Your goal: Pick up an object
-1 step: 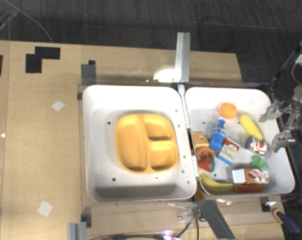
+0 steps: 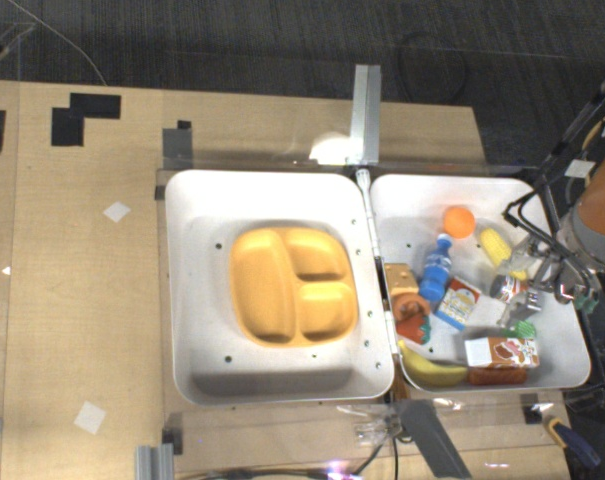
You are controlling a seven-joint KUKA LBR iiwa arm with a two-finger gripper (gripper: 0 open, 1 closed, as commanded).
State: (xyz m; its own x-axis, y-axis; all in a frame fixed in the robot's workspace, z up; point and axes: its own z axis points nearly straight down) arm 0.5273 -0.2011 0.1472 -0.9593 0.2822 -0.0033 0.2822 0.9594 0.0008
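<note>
Camera view is cutting off the arm (image 2: 600, 213); the gripper (image 2: 517, 298) is hanging over the right bin (image 2: 402, 193), its grip too blurry to tell.

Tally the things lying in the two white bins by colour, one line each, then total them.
Yellow: 3, the divided tray, the banana, the small yellow piece
Orange: 1, the ball
Blue: 1, the bottle
Red or brown packs: 3
Total: 8
</note>
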